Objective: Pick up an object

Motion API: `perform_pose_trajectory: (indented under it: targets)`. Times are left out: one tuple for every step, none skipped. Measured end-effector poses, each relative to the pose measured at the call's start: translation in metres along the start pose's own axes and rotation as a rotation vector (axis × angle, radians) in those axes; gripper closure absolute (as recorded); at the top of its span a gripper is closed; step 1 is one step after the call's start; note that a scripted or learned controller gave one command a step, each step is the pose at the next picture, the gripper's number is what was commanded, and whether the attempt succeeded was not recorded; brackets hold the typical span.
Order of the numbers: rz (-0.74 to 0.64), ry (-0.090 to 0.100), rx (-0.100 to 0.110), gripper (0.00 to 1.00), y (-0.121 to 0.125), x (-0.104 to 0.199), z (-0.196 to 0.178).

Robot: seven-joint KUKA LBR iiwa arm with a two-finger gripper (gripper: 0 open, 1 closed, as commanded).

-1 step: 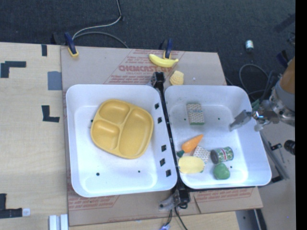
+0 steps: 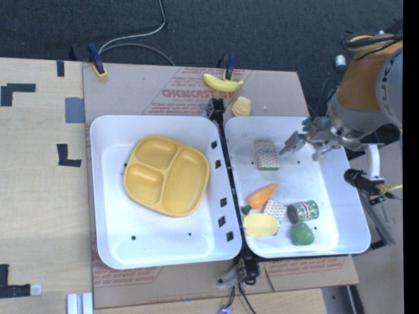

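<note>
Hovered over the upper right part of the right bin, tool spread wide and holding nothing. Lay nearest, just to its left on the bin floor, a green checkered sponge. Crowded together lower down: carrot, yellow lemon, small can, green ball. Judged likely to go wrong: flat sponge slipping under the fingertips, or a descent beside it closing on air. Risked nudging neighbours in that cluster. Sat apart in the left bin, yellow tray.
</note>
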State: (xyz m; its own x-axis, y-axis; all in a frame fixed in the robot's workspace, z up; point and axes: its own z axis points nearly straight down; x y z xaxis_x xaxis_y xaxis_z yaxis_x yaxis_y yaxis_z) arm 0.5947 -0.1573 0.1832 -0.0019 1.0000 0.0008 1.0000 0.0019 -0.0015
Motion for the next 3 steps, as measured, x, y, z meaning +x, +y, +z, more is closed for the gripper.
perform_pose_trajectory:
  targets:
    - [0.0,-0.002,-0.005,0.0,0.041,0.054,0.097]
    - [-0.002,-0.003,-0.004,1.0,0.041,0.053,0.088]
    - [-0.001,0.0,-0.002,1.0,0.023,0.129,-0.002]
